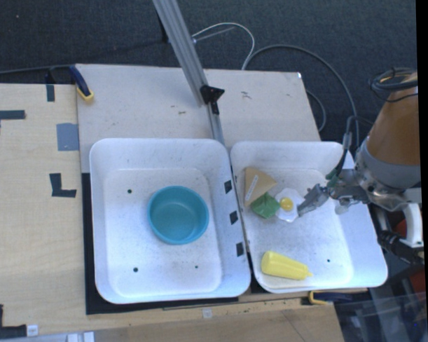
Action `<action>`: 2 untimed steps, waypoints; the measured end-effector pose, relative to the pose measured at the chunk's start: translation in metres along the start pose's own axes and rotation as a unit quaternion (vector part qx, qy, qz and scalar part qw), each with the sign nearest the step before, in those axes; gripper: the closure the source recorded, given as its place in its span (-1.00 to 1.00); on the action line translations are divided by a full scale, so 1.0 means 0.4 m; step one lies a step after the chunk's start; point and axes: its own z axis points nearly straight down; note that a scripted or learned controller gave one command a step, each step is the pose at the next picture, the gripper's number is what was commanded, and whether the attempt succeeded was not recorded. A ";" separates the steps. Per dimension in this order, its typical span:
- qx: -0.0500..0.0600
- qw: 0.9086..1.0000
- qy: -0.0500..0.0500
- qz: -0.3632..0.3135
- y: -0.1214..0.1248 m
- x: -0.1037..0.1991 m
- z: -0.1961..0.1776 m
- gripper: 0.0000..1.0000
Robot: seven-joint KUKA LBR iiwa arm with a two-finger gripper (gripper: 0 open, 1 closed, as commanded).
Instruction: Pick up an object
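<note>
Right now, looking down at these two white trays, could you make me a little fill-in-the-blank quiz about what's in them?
1. The left bin holds a single bowl whose colour is ____.
2. The yellow corn-shaped toy lies in the ____ bin.
3. The tool hovers over the right bin, close to a small fried ____ toy.
4. Next to the tan wedge sits a leafy toy coloured ____.

Missing words: blue; right; egg; green
</note>
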 end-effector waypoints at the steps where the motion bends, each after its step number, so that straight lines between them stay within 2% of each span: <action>1: 0.000 1.000 0.000 0.000 0.000 0.000 0.000 -1.00; 2: 0.002 1.000 0.000 0.000 0.003 0.021 0.117 -1.00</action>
